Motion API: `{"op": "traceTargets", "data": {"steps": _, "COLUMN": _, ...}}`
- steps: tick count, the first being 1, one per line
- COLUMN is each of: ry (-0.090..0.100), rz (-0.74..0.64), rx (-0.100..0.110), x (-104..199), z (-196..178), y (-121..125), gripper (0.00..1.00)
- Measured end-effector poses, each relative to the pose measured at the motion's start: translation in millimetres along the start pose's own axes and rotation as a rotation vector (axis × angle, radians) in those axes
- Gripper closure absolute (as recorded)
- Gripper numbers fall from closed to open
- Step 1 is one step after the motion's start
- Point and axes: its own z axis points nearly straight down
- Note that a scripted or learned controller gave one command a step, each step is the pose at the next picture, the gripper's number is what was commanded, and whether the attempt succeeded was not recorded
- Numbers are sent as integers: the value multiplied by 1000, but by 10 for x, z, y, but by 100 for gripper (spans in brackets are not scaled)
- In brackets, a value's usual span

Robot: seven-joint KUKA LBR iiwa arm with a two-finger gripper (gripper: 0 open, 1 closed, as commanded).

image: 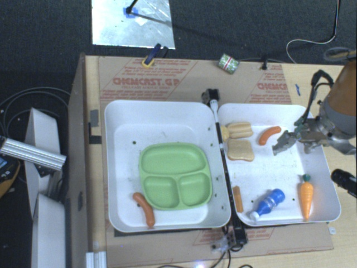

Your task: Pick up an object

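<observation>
In the right bin (318, 166) lie a hot dog bun (239, 130), a slice of toast (241, 150), an orange sausage (269, 134), a carrot (305, 197), a blue and white bottle (268, 202) and a thin orange stick (238, 199). My gripper (285, 141) hangs over the right bin's upper right part, just right of the orange sausage, with nothing visibly held. The left bin (120, 149) holds a green divided plate (175, 175) and another sausage (144, 208) at its lower left.
The arm reaches in from the right over the bin's far edge. A small green can (228, 63) and a blue and yellow clip (152, 55) lie on the cardboard behind the bins. A black clamp (211, 97) sits where the bins meet.
</observation>
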Motion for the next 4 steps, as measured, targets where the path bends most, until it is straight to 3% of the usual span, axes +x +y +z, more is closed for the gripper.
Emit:
{"op": "traceTargets", "data": {"steps": 1, "ry": 0, "rz": 1, "rx": 2, "x": -147, "z": 969, "y": 589, "gripper": 0}}
{"op": "traceTargets", "data": {"steps": 2, "ry": -1, "rz": 1, "rx": -5, "x": 217, "z": 1612, "y": 750, "gripper": 0}}
{"op": "traceTargets", "data": {"steps": 3, "ry": -2, "rz": 2, "rx": -10, "x": -66, "z": 1604, "y": 350, "gripper": 0}}
{"op": "traceTargets", "data": {"steps": 4, "ry": -1, "rz": 0, "rx": -9, "x": 318, "z": 1607, "y": 946, "gripper": 0}}
